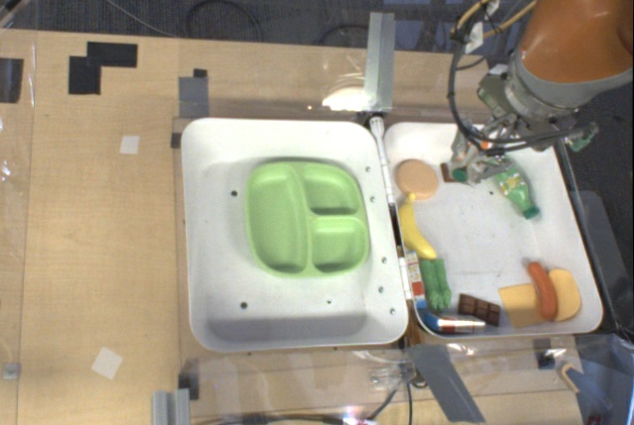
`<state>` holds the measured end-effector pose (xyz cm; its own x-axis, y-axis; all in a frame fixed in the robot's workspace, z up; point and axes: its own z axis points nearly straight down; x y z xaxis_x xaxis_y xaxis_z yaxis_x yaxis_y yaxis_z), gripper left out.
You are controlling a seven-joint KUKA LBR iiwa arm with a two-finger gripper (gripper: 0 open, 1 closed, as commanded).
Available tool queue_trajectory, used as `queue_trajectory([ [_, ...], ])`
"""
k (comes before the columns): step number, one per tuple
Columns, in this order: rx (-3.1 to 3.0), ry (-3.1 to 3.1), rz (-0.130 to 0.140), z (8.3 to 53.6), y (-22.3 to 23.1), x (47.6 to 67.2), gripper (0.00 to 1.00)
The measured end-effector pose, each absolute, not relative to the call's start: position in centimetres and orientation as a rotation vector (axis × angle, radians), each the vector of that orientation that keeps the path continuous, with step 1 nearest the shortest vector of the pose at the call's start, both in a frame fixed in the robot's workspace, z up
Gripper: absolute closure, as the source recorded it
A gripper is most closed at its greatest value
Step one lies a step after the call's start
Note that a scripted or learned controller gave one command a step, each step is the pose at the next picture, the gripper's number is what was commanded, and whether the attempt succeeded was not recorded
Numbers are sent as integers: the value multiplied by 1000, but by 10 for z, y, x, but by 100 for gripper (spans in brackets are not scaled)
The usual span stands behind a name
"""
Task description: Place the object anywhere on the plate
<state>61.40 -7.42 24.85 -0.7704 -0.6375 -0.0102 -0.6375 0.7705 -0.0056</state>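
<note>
A light green divided plate (pixel 302 217) lies in the middle of the left white bin (pixel 213 304). My gripper (pixel 472 161) hangs over the upper part of the right bin (pixel 575 215), under the arm's orange band. A round tan bun (pixel 417 178) lies just to its left, and a green packet (pixel 517 192) just to its right. I see nothing clearly held in the gripper.
Along the right bin's left wall lie a yellow banana (pixel 415 233) and a green pickle (pixel 435 282). At its front are a brown chocolate bar (pixel 478 309), a red marker (pixel 454 323) and a sausage on a yellow wedge (pixel 542 293). A metal divider (pixel 389 215) separates the bins.
</note>
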Motion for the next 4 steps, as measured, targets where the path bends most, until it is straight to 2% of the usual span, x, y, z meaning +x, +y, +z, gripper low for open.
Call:
queue_trajectory([
  [1,-1150,2918,8,185,26,582,100],
  [2,-1459,2771,3,186,113,606,100],
  [3,-1601,2686,4,114,163,636,100],
  [4,-1596,2672,10,118,168,638,0],
])
